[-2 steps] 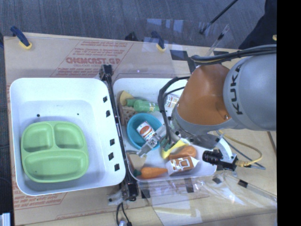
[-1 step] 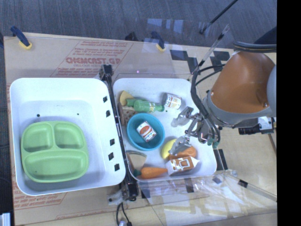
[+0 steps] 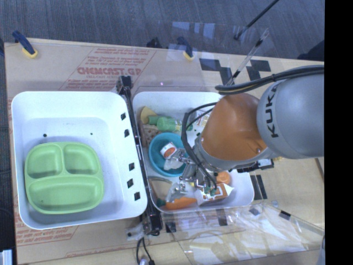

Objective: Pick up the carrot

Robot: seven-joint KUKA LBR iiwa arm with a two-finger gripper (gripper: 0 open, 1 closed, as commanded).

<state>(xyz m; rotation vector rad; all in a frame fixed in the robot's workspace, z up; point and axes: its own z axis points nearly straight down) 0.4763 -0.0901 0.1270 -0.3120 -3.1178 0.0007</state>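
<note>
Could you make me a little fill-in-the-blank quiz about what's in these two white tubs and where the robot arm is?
1. The green divided tray lies in the ____ bin of the camera view.
2. The gripper hangs over the ____ bin.
3. The carrot lies near that bin's front wall and is coloured ____.
4. The small bowl beside the gripper is coloured ____.

Missing words: left; right; orange; blue
</note>
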